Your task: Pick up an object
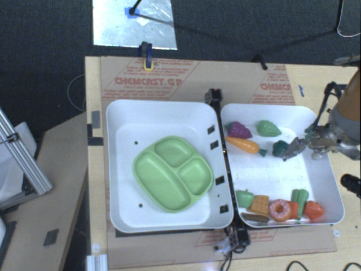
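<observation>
**Arm over right bin, nothing in the claw yet**

I see the gripper [294, 149] low over the right bin [324, 176], reaching in from the right edge. Its fingers look slightly apart at the tips w/ nothing between them, so I log no grasp. Closest item is a dark green toy [280, 148], just beside the tips, touching or nearly so; can't tell which. My read: that is the likely target, approach not complete.

Other candidates, same bin:
- Back row: purple grapes [240, 131], light green veg [268, 129], carrot [243, 145] lying flat just in front of the grapes.
- Front wall: green pepper [245, 198], cracker [260, 204], donut [279, 209], green pod [299, 196], red-orange piece [313, 210], packed touching one another.

The front cluster is crowded against the wall, poor finger access I judge; back row sits apart, easier pick.

Left bin [121, 151] holds a green divided plate [172, 174], flat, centred, compartments bare. Prob. the drop spot, not confirmed.

Risk: toy may get nudged aside, not gripped.
</observation>
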{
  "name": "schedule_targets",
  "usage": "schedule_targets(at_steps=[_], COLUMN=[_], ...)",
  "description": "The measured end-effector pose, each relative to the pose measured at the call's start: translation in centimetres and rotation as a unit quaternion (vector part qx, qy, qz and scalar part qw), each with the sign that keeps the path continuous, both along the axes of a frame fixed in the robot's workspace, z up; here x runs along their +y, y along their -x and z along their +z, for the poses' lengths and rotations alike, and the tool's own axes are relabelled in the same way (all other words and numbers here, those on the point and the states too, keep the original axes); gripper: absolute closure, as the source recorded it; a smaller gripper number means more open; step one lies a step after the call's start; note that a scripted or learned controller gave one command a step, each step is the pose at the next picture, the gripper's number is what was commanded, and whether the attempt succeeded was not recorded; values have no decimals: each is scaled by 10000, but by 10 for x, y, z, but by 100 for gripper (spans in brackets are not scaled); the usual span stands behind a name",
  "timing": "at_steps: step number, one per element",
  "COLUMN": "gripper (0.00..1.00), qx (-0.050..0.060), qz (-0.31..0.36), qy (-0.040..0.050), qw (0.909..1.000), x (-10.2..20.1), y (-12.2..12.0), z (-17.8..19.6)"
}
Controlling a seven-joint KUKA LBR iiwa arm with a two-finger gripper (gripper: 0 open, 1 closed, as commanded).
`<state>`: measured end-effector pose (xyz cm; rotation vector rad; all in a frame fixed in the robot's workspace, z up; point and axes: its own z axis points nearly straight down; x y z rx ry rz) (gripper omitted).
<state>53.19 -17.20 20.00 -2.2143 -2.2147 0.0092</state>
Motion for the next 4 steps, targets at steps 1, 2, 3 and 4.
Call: schedule_targets(at_steps=[1,2,3,4], gripper=[0,0,0,0], qx=[-63,-38,-37,-53], qz=[17,2,2,6], qy=[15,10,7,11], qw=[10000,10000,10000,10000], x=[0,-7,-17,-16], y=[-3,3,2,1], z=[6,-49,-104,-116])
